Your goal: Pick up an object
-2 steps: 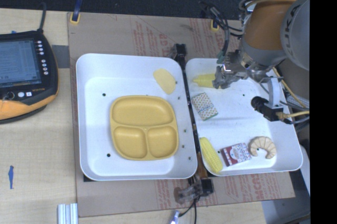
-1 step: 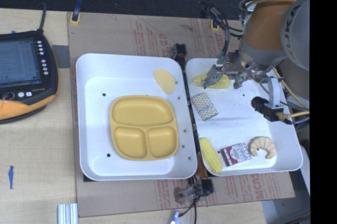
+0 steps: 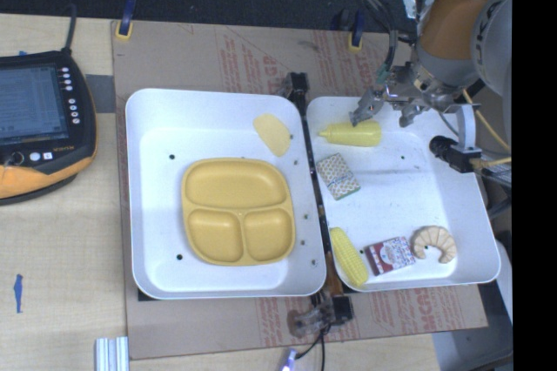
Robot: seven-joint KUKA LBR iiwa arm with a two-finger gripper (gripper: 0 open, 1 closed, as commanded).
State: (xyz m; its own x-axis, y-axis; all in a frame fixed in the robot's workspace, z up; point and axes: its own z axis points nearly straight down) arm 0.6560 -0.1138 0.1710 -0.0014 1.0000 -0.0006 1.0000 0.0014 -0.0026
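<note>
Gripper (image 3: 387, 108) hangs wide, holding nothing, over the far end of the right bin (image 3: 466, 212). It sits just above the yellow bottle (image 3: 352, 133), which lies flat on its side, probably the easiest thing to grab.

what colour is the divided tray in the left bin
The divided tray is pale yellow, plain with no pattern, seen clearly in the camera view.

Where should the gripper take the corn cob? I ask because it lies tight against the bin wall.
Probably across the corn cob's middle, coming straight down. It lies lengthwise beside the right bin's left wall, so closing across its narrow width suits it, though the wall-side finger has little room. The gripper is at the bin's far end.
</note>
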